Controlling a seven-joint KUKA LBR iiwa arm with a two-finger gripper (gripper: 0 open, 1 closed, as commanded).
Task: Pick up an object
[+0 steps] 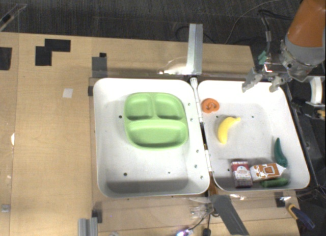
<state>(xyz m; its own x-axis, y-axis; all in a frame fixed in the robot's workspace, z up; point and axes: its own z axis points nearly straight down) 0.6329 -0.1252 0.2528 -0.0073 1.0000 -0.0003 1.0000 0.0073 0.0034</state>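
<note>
gripper (264,83): fingers apart, holding nothing, upper right of frame; banana (226,128): centre of right bin (298,143)

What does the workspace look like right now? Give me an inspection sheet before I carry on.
Surface: wooden bench bearing a left bin and a right bin side by side.
Job's things: in the right bin, a banana, an orange disc, two small boxes and a green item by the right wall.
Clutter: green divided tray in the left bin.
Claw: claw open, above the right bin's far right corner, holding nothing.
Cables: cable on the dark floor behind the bench.
Surroundings: black tape marks on the bench.
</note>
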